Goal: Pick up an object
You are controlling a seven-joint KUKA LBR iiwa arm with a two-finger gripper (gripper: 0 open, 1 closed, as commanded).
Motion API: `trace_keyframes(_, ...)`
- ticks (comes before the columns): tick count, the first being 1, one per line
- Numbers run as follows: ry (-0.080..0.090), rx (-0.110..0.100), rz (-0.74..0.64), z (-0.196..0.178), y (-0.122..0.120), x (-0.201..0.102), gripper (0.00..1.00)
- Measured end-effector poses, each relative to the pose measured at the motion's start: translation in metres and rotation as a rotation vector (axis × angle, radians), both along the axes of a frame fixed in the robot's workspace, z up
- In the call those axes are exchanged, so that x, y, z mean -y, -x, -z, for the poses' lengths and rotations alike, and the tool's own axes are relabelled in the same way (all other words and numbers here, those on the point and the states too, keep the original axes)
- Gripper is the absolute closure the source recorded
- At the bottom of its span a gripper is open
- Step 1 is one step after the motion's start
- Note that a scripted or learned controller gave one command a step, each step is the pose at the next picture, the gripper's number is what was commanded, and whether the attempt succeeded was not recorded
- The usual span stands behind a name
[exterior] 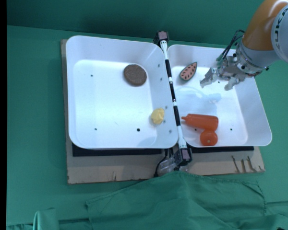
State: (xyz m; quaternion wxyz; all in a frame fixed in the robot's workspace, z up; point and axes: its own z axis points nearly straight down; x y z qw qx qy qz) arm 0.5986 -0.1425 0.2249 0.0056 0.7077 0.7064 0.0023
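My gripper (pixel 217 83) hangs over the far part of the right bin (pixel 252 104), open, with nothing between its fingers. A watermelon-slice toy (pixel 187 71) lies just to its left, apart from it. Below the gripper a faint clear object (pixel 204 96) rests on the bin floor. Nearer the front of that bin lie an orange-red bottle (pixel 201 121) and a small orange ball (pixel 209 138), close together. The left bin (pixel 86 104) holds a round brown disc (pixel 135 74) at the back and a yellow lump (pixel 157 116) by its right wall.
A black-and-white rod (pixel 172 92) runs along the seam between the two bins. Both bins sit on a cardboard sheet (pixel 110 174) on green cloth. Folded green cloth (pixel 182 200) lies in front.
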Motion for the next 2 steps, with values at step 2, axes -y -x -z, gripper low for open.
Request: trace_keyframes(2,-0.006,-0.016,0.001,0.03,-0.027,-0.039,0.0)
